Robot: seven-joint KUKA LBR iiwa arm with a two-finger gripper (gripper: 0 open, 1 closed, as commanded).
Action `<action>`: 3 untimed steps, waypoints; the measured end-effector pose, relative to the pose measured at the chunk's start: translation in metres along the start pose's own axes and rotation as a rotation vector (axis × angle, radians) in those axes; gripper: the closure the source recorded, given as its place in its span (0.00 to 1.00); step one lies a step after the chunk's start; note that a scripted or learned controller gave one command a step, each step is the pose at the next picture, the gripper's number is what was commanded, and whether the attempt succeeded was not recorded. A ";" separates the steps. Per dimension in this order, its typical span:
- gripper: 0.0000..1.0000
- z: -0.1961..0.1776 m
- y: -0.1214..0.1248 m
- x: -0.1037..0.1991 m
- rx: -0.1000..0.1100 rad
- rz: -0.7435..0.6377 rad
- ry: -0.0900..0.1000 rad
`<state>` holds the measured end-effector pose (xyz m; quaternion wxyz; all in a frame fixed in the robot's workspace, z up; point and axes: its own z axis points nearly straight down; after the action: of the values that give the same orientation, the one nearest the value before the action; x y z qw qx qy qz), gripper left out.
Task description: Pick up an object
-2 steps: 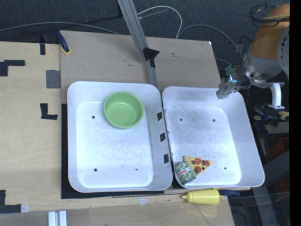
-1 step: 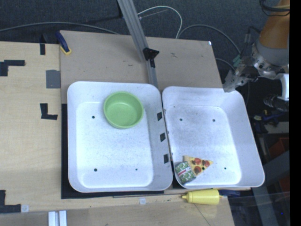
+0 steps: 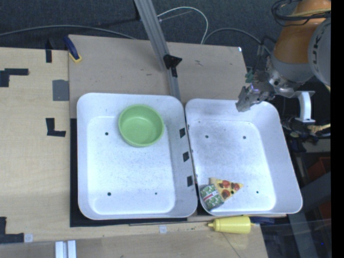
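Arm comes in from the right w/ gripper (image 3: pixel 248 98) parked over the far-right corner of the right bin (image 3: pixel 269 198), at the rim. Too small/dark to read, so can't tell gripper state; nothing visibly held.

Candidate objs: green bowl (image 3: pixel 141 124) sits upright in the left bin (image 3: pixel 97 192), far half, toward the middle. Pizza slice toy (image 3: pixel 227 187) lies flat in the right bin near the front edge, touching or just beside a small green-patterned item (image 3: pixel 210 196) jammed in the front-left corner of that bin. Yellow bottle (image 3: pixel 232 225) lies on its side on the table (image 3: pixel 118 63), just outside the right bin's front rim.

Step, as I judge it: pre-approach, no target engaged yet. All objs well apart from gripper.

Risks:
- pizza slice is flat and thin, so a pinch could slide off or scrape the bin floor
- corner item is crowded by bin wall + slice, so the gripper may hit the wall or grab both
- bowl's curved rim could slip or tip if caught off-centre
- bottle is outside the bin, prob a bad reach
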<state>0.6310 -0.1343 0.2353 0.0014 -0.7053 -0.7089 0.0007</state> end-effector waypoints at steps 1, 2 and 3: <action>1.00 0.013 -0.012 0.054 0.001 -0.001 0.001; 1.00 0.002 -0.025 0.103 -0.001 -0.002 0.001; 1.00 0.014 -0.039 0.153 0.001 -0.001 0.000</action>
<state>0.5907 0.0188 0.2213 0.0018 -0.7049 -0.7093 0.0010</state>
